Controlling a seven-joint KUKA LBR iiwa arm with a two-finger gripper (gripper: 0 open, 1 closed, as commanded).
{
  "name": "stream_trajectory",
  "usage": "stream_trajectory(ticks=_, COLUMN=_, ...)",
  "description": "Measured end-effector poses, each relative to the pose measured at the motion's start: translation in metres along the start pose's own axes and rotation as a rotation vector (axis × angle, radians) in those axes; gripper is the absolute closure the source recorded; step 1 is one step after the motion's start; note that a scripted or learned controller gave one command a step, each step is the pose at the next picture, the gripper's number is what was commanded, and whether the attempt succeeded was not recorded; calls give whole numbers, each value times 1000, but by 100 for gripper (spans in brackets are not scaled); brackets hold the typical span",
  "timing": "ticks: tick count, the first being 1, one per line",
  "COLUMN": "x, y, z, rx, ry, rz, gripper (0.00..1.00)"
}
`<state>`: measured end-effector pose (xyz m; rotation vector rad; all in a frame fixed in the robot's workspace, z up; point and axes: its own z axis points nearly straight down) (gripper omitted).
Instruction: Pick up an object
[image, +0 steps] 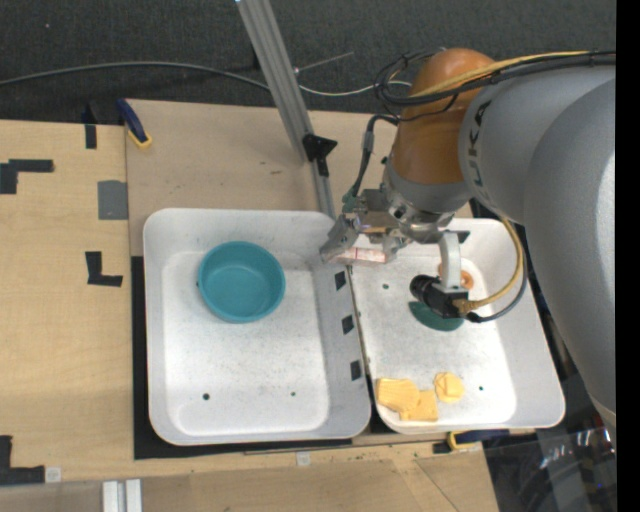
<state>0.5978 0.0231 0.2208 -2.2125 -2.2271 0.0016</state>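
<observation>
The pincer (365, 243) hangs over the right bin's (520, 400) far left corner; I cannot tell its state. No object lifted: yellow pieces (408, 398) lie near, bowl (241, 281) left.

Robot test bench in a laboratory or research workshop.

A large grey robot arm (545, 190) with an orange band (440, 110) reaches over a plain wooden bench (60, 320) on which two shallow white bins (165, 240) sit side by side on a dark mat. Strips of black tape (98, 270) and a grey patch (113, 199) mark positions on the bench top. Loose black cables (120, 70) run across the dark surface behind it, and a slanted metal bar (285, 90) stands at the rear edge. These fittings indicate an experimental setup, not a home or shop.
</observation>
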Motion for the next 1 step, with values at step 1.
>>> stream_trajectory(ticks=1, x=52, y=9, z=-10, rx=-2, ry=1, rz=-1, gripper=100)
